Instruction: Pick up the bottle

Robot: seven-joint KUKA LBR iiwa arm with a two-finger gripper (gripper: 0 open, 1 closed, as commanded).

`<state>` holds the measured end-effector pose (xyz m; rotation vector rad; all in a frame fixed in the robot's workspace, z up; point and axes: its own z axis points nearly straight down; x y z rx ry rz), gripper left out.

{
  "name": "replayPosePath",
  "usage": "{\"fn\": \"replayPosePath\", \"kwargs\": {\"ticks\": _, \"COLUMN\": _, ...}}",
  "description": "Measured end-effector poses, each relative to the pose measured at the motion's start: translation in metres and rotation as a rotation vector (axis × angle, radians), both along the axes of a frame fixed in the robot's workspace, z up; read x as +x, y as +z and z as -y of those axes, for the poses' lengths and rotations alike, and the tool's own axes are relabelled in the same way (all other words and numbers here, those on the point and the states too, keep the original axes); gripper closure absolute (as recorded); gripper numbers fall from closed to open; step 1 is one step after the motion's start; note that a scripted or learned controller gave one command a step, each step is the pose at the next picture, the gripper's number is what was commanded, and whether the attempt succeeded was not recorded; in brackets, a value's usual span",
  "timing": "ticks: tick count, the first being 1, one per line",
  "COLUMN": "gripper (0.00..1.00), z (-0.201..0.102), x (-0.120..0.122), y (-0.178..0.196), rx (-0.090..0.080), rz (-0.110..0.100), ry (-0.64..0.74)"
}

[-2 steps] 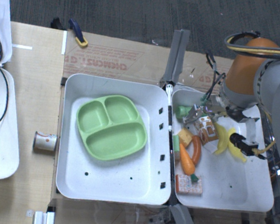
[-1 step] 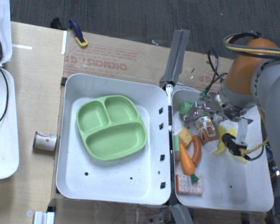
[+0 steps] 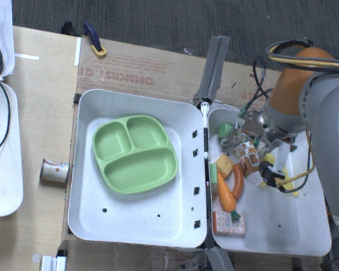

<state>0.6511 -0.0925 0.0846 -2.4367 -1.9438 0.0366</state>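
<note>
Here, the gripper [image 3: 249, 139] hovers at upper right of frame over the bottle [image 3: 248, 153] in the right bin [image 3: 293, 235]; finger state cannot be told, and the crowding carrot [image 3: 224, 193] may spoil the grasp.

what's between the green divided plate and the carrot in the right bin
In the camera view, between the green plate and the carrot lie bare floor of the left bin and the two bins' adjoining walls.
</note>
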Motion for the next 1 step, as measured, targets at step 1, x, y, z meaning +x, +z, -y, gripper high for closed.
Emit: {"fn": "replayPosePath", "kwargs": {"ticks": 1, "gripper": 0.0, "z": 0.0132, "x": -0.0052, "y": 0.0135, "rx": -0.016, "rz": -0.026, "ry": -0.497}}
